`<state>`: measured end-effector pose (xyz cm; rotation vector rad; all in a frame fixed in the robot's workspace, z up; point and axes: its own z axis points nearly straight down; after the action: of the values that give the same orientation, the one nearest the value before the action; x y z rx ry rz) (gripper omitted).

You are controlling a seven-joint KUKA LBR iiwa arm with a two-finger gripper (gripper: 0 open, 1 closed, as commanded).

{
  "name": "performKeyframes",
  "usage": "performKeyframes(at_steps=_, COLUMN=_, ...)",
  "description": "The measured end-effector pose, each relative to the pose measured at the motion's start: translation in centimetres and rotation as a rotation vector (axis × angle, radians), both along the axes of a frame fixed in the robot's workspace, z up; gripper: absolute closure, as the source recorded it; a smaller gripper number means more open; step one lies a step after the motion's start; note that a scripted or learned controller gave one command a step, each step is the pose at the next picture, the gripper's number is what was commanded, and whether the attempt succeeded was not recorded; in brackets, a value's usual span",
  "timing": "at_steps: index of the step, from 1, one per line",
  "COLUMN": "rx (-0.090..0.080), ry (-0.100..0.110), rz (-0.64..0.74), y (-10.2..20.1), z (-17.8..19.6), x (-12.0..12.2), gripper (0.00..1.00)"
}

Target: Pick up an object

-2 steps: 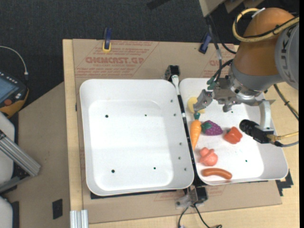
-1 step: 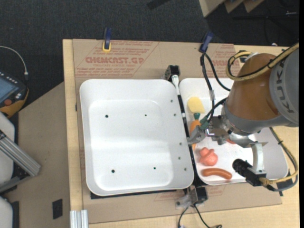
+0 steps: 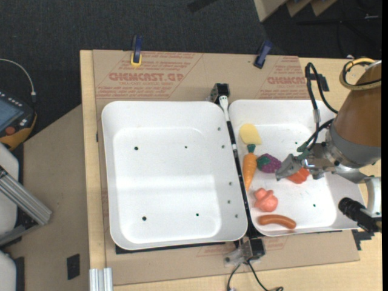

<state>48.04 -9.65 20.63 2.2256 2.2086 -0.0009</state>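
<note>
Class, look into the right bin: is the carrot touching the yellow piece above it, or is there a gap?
Touching. The camera view shows the carrot's green top meeting the lower edge of the yellow piece, with no white bin floor between them.

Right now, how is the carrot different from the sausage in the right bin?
The carrot is orange, tapered, and lies lengthwise along the bin's left wall; the sausage is reddish-brown, blunt-ended, and lies crosswise near the front edge. The carrot sits beside the purple piece; the sausage below the pink one. Both lie flat, ungrasped.

Both bins (image 3: 121, 180) are white with small dark dots. The right one holds a yellow piece (image 3: 250, 134), an orange carrot (image 3: 249, 168), a purple item (image 3: 268, 162), a pink item (image 3: 265, 199) and a red-orange sausage (image 3: 276, 221).
</note>
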Motion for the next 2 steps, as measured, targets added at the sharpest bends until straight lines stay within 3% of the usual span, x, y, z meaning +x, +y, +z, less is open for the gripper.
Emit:
performKeyframes(at_steps=1, rx=0.01, ry=-0.002, rz=0.025, y=15.51, z=4.42, x=-0.06, gripper=0.0)
performKeyframes(at_steps=2, rx=0.005, ry=0.001, rz=0.008, y=14.54, z=5.22, x=-0.03, gripper=1.0)
